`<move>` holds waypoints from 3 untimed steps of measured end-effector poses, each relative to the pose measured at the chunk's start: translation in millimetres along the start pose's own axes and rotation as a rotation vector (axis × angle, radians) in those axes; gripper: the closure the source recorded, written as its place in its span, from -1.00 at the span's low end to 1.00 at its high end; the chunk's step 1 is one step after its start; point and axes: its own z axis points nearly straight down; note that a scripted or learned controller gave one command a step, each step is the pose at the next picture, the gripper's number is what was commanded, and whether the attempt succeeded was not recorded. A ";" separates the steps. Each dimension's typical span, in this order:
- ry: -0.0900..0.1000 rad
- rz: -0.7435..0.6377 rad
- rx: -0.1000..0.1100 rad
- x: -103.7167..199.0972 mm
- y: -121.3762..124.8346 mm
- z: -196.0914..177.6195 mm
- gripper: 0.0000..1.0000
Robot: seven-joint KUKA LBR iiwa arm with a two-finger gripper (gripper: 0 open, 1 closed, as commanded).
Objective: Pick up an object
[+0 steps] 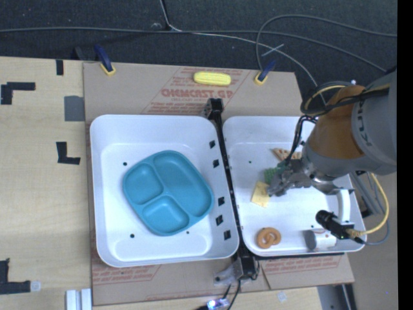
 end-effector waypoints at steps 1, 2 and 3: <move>-0.002 0.000 -0.008 3.8 10.6 -50.3 1.00; -0.002 0.001 -0.008 3.9 11.6 -95.4 1.00; 0.000 -0.004 -0.003 49.1 19.1 -97.2 1.00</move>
